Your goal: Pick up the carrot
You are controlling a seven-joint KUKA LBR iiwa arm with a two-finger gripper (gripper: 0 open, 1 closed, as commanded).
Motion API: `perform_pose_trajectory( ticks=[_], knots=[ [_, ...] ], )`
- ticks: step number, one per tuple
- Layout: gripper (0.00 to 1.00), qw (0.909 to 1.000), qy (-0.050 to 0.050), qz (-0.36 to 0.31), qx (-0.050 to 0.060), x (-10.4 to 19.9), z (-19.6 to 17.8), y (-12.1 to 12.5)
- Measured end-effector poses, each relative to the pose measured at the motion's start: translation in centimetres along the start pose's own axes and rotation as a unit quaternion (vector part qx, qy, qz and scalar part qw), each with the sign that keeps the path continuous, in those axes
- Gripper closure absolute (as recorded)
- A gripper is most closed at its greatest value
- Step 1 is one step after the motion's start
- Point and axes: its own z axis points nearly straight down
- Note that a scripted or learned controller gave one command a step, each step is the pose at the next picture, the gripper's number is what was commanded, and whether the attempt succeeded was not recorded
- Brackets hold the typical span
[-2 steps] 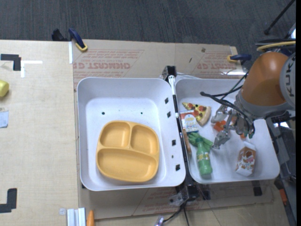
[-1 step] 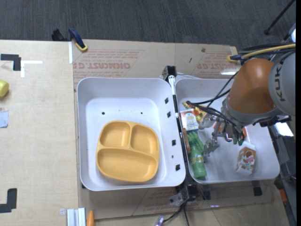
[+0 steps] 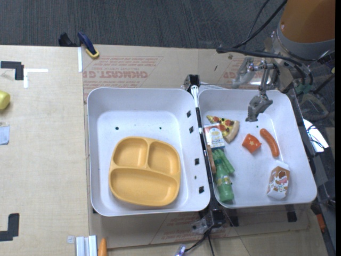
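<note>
Yellow three-section plate (image 3: 145, 170) in left bin (image 3: 101, 143). In right bin (image 3: 295, 121): pizza slice (image 3: 226, 127), green bottle (image 3: 224, 177), red pepper (image 3: 251, 143), carrot (image 3: 269, 142) right of centre, small carton (image 3: 278, 183) near right. Jaws (image 3: 257, 110) hovering just far-left of carrot, holding nothing; opening: cannot tell.

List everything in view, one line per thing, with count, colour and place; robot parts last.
bins: 2, white, side by side on the bench
divided plate: 1, yellow, in the left bin
pizza slice: 1, yellow and red, right bin, upper middle
small carton: 1, white and red, beside the pizza slice
green bottle: 1, right bin, along its left wall
red pepper piece: 1, right bin, middle
carrot: 1, orange-red, right of the pepper piece
pouch: 1, white and brown, right bin, lower right
arm: 1, orange and grey, upper right
tool: 1, grey, above the right bin
</note>
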Motion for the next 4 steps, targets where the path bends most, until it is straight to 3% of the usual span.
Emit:
perform_pose_trajectory(
  ticks=[1, 2, 3, 4],
  knots=[
    [0.0, 0.9997, 0.003, -0.023, -0.001, 4.5, 5.7, 9.8],
    [0.0, 0.9997, 0.003, -0.026, -0.001, 7.2, 23.6, 18.8],
    [1.0, 0.9997, -0.007, -0.023, -0.001, 6.7, 22.6, 18.7],
    [1.0, 0.9997, -0.01, -0.022, -0.002, 6.4, 21.7, 18.7]
  ],
)
